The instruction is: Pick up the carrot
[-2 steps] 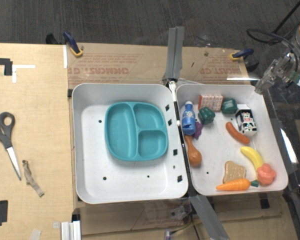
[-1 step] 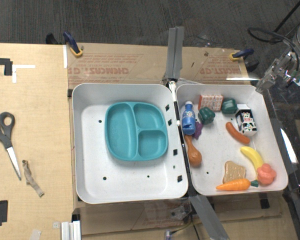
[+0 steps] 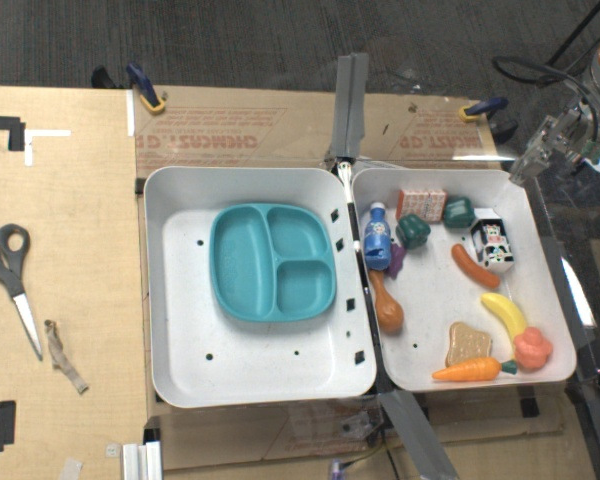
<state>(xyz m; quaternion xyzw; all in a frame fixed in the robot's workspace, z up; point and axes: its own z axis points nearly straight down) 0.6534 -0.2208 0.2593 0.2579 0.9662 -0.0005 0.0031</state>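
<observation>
Far off to the left of the gripper [image 3: 552,146], a pair of scissors [image 3: 10,268] lies on the wooden bench [image 3: 60,198]. That is about as far from the gripper as anything you can see.

Next comes the left bin [image 3: 180,368]. A blue-green plate [image 3: 273,262] with three parts sits in the middle of it, well apart from the gripper.

Then you reach the right bin [image 3: 420,363], the one closer to the gripper. On its left side a small blue bottle [image 3: 377,236] lies beside a brown toy [image 3: 385,303]. A little more toward the gripper there is a green toy [image 3: 413,230], a pink box [image 3: 422,205] and a dark green piece [image 3: 457,212]. A red sausage [image 3: 475,266] lies just beside a black and white carton [image 3: 492,243] - these are the toys nearest the gripper.

The carrot [image 3: 470,370] is orange with a green end. It lies flat at the front edge of the right bin, well below the gripper and a bit to its left. A slice of bread [image 3: 468,344] touches it from behind. A banana [image 3: 505,315] and a round pink fruit [image 3: 532,348] sit just to its right.

The gripper hangs past the back right corner of the right bin, not over any toy. It looks blurry - you cannot tell if it is open or closed. Nothing shows in its grip.
</observation>
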